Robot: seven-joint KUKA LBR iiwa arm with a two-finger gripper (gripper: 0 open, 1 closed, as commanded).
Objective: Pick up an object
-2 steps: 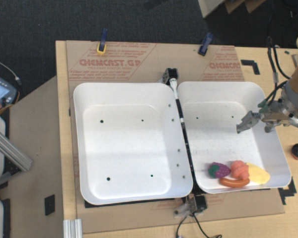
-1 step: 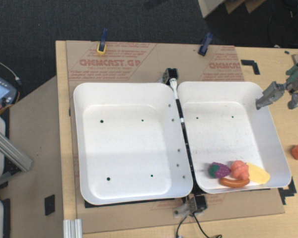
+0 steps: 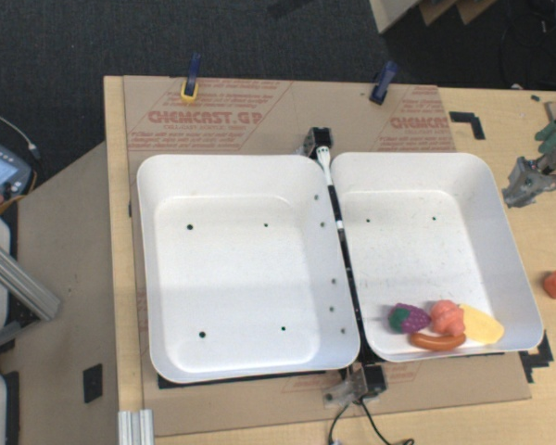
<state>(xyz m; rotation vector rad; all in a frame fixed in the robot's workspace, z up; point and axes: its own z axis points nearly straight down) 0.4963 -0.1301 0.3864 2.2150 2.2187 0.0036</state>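
At the right edge of the view, beside the right bin's point(image 3: 500, 248) upper right corner, a grey metal hand point(image 3: 528, 182) is seen over the table point(image 3: 537, 248). Whether it is released or clenched cannot be told, and nothing is seen between its tips. It is well apart from the toys.

Four small toys are gathered in the near right corner of the right bin, touching one another: a purple, bumpy grape bunch point(image 3: 409, 318), a pink-orange lumpy piece point(image 3: 448, 316), a flat yellow wedge point(image 3: 483, 325) and a smooth, curved orange-red sausage point(image 3: 436, 340) lying in front of them. The bins are of smooth white plastic, shallow, with rounded corners and small dark dots on the floor. The left bin point(image 3: 167, 248) is set beside the right one, rims touching along a black strip. Both are laid on brown printed cardboard point(image 3: 222, 109). A small orange thing point(image 3: 554, 285) lies on the table right of the bins.
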